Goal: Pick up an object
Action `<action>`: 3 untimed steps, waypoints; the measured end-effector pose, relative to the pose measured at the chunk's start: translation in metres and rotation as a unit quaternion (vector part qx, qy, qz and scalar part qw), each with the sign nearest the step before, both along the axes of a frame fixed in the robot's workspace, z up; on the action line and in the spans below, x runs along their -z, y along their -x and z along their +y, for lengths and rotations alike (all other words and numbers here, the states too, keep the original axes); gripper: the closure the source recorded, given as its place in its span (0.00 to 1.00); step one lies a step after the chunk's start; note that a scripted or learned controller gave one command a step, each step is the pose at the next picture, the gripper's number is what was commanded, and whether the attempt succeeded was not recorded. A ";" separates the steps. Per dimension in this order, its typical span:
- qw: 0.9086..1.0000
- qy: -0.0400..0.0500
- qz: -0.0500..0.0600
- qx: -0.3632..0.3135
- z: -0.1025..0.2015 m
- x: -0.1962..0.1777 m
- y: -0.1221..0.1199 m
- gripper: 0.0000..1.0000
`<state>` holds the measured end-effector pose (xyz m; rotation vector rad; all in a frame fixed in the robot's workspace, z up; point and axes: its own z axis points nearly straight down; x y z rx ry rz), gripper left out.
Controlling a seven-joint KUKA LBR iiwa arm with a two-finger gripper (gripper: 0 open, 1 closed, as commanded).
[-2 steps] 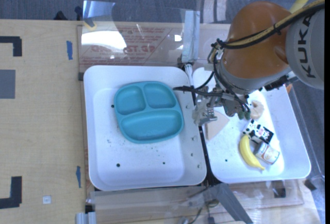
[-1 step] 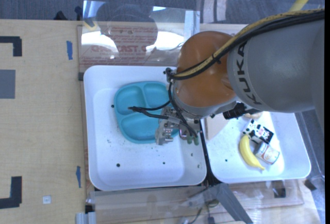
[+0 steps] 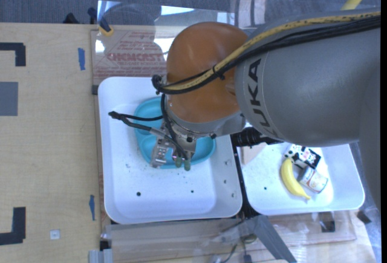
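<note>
From the overhead camera view, the grey arm (image 3: 314, 74) with its orange band (image 3: 199, 71) reaches in from the right and hangs over the left white bin (image 3: 121, 195). Its gripper (image 3: 168, 158) is low in that bin, right over a shallow blue bowl (image 3: 145, 113) that lies near the bin's middle; whether the gripper is open, closed or gripping anything I cannot tell, as the wrist hides much of it. A black cable (image 3: 130, 118) loops out from the wrist across the bowl's left side. The right white bin (image 3: 344, 195) sits just beside the left one and carries a yellow banana (image 3: 292, 180), with a small red-and-white container (image 3: 314, 182) touching its right side and a black-and-white item (image 3: 304, 156) just above them. Both bins rest on the surface (image 3: 48, 135).
</note>
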<state>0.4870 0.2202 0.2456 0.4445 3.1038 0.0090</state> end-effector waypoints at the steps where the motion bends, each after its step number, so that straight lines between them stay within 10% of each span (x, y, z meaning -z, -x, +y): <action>1: 0.995 0.001 0.003 0.101 0.006 0.015 0.007 1.00; 2: 0.950 0.002 0.005 0.313 0.005 0.028 0.008 1.00; 3: 0.862 0.000 0.004 0.507 -0.006 0.032 0.007 1.00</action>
